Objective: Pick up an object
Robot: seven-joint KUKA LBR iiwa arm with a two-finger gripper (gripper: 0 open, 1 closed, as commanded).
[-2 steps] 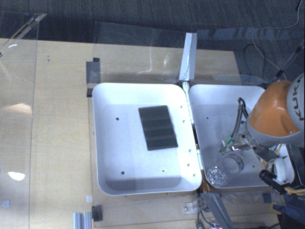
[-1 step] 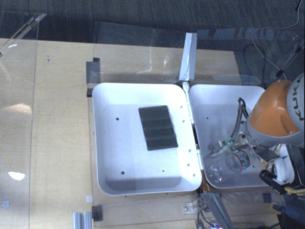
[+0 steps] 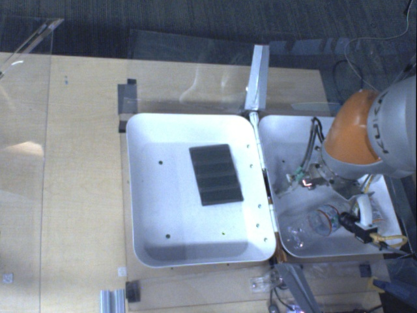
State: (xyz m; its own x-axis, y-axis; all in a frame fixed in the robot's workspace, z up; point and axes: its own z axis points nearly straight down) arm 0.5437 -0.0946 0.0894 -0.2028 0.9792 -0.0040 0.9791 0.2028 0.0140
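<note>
Looking at two pick candidates. Closest to the gripper (image 3: 310, 180): clear glassy pieces (image 3: 313, 222) on the floor of the right bin (image 3: 287, 142), toward its front, hard to outline against the white. Further off: dark ribbed slab (image 3: 215, 174), lying flat and slightly skewed mid left bin (image 3: 156, 201), well apart from the arm (image 3: 348, 139).

Hangs low inside the right bin, just behind the clear pieces, apparently not touching them. Nothing visibly clamped. Open or closed: cannot tell, tip buried under wrist and cabling.

Probably lined up for the clear pieces, given the pose over that bin. Reaches in from the right, so blocks the bin's far corner.

Both bins side by side on the table (image 3: 65, 175), low walls there to corral parts. Expect a slippery, hard-to-see grab.
</note>
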